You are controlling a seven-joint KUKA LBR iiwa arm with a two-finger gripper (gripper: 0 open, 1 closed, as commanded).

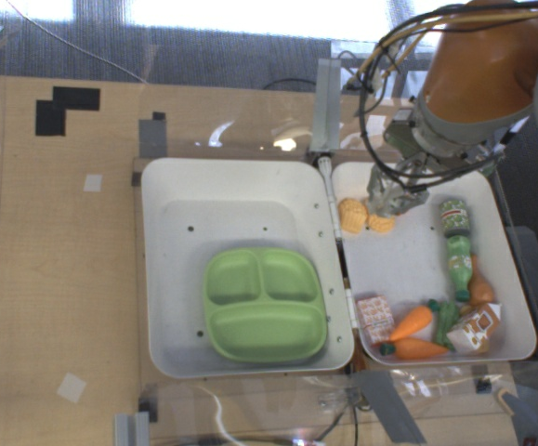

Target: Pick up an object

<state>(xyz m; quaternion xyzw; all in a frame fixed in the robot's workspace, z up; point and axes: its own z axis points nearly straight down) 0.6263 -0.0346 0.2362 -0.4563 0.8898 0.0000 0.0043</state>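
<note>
A green divided plate (265, 304) lay in the left bin (171, 193). In the right bin (408, 258), a yellow corn-like piece (353, 215) sat by the dividing wall, with the gripper (386, 204) low just beside it, touching a second yellow piece (381, 222); whether its jaws were spread or closed could not be told. Further right stood a green bottle (456, 244); carrots (412, 333) and small cartons (375, 316) lay along the near wall.

One fixed camera looks down at a slant on both bins (157, 249) from above.
</note>
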